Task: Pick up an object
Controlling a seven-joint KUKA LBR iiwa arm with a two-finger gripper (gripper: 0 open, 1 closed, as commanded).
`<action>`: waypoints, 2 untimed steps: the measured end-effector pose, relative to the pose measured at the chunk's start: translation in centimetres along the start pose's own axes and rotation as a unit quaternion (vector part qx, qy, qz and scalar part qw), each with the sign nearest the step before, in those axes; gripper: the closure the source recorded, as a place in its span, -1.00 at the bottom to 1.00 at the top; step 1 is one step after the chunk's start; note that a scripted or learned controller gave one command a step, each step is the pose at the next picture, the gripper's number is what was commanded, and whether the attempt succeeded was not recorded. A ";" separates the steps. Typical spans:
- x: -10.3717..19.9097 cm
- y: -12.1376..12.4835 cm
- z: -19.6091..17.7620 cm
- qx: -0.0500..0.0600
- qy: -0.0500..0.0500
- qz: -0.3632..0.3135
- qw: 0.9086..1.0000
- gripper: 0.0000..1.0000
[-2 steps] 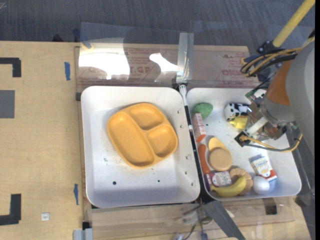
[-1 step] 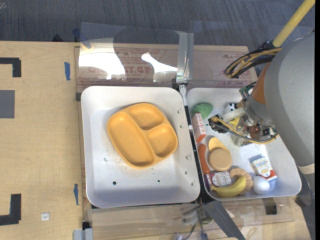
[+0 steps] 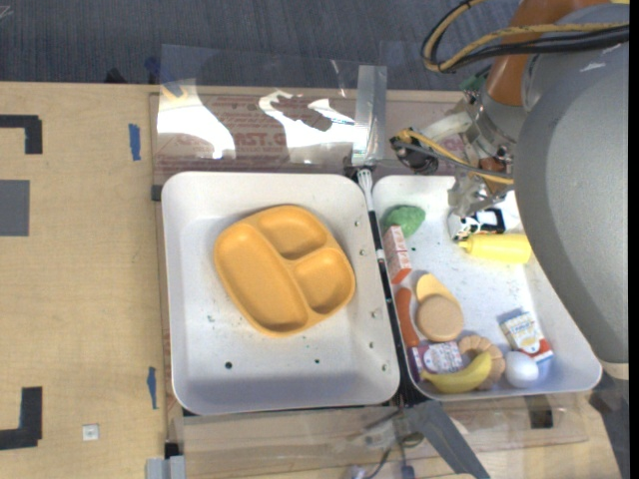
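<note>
My gripper (image 3: 467,206) hangs low over the far part of the right bin (image 3: 469,282), reaching in from the right under the grey arm. Just below it lies a yellow block (image 3: 498,249), with a small black-and-white piece (image 3: 481,224) between them. A green lump (image 3: 403,218) sits to the gripper's left. Nearer the front lie a red tube (image 3: 398,254), a round tan disc (image 3: 439,317), a banana (image 3: 461,373), a white egg (image 3: 521,368) and a small carton (image 3: 523,331). I see nothing held in the gripper.
The left bin (image 3: 190,337) holds a yellow divided plate (image 3: 285,267). The arm's grey body covers the right bin's right side. Yellow and black cables (image 3: 479,28) loop above the wrist. A clear taped sheet (image 3: 260,123) lies behind the bins.
</note>
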State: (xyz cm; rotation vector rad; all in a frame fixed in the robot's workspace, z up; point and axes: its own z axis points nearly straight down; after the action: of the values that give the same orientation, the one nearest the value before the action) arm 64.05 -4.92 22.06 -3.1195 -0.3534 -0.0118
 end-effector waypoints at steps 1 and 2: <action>-6.4 9.7 13.1 0.000 -0.005 0.014 1.000 1.00; -4.0 3.1 13.2 0.001 -0.002 0.010 1.000 1.00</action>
State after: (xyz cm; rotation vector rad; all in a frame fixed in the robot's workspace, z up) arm 60.90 -8.81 8.79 -3.1214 -0.3235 -0.0053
